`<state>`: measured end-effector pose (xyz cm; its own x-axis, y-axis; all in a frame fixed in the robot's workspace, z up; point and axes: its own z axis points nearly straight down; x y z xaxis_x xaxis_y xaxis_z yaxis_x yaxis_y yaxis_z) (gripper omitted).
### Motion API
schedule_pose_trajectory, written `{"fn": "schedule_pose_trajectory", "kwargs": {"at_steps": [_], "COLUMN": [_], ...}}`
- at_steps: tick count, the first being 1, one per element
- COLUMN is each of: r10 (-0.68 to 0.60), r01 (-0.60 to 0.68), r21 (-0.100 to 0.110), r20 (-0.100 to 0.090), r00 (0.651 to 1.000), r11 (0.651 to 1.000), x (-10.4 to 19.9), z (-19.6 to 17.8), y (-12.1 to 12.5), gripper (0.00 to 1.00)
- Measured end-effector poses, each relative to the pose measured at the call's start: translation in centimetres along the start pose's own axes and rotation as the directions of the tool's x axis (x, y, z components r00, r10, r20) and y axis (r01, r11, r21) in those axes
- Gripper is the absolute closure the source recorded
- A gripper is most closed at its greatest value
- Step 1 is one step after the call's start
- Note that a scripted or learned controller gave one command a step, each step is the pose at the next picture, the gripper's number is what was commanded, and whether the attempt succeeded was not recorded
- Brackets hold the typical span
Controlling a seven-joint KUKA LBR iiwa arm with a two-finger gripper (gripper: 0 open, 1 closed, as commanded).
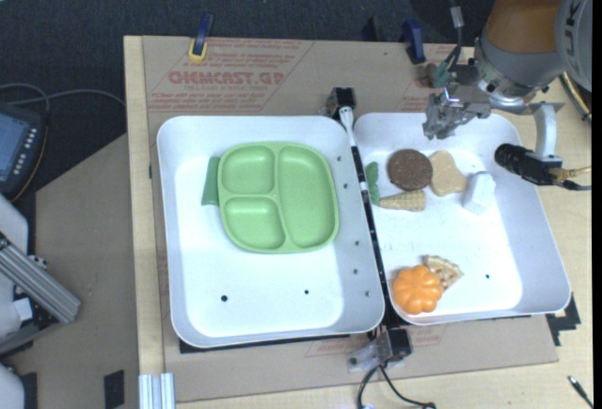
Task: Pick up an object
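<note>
Landmark: brown disc (410, 169), lying in the right bin (527, 275).

Gripper (440, 122) hangs just above and to the upper right of the disc, over the bin's top edge zone. Nothing sits between its tips. Whether it is spread or pressed together: cannot tell, the tips are too small and dark against the bin.

Candidate objects, all resting on the bin floor:
- disc itself, flat
- tan piece (448, 174), touching the disc's right side
- white block (479, 192), further right of the disc, apart from the tan piece
- cone (403, 201), just below the disc
- green strip (372, 181), just left of the disc, by the bin wall
- pumpkin (417, 290), well below the disc, with a cracker (443, 270) beside it

Left bin (188, 285), left of the disc, holds a green tray (278, 196).

Progress: judged as early. No object lifted; descent, grasp and lift all remain. Nearest targets look to be the disc or tan piece.
</note>
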<state>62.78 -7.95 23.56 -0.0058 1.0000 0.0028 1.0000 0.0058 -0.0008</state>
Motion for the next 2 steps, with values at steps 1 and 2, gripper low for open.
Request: {"fn": "schedule_pose_trajectory", "kwargs": {"at_steps": [1, 2], "r10": [0.002, 0.001], "r01": [-0.002, -0.001], "r21": [0.002, 0.003], "r20": [0.001, 0.002], "r00": [1.0, 1.0], "r11": [1.0, 1.0], "x": [4.5, 9.8], "z": [0.3, 1.8], "y": [-1.2, -1.2], "gripper": [1.0, 1.0]}}
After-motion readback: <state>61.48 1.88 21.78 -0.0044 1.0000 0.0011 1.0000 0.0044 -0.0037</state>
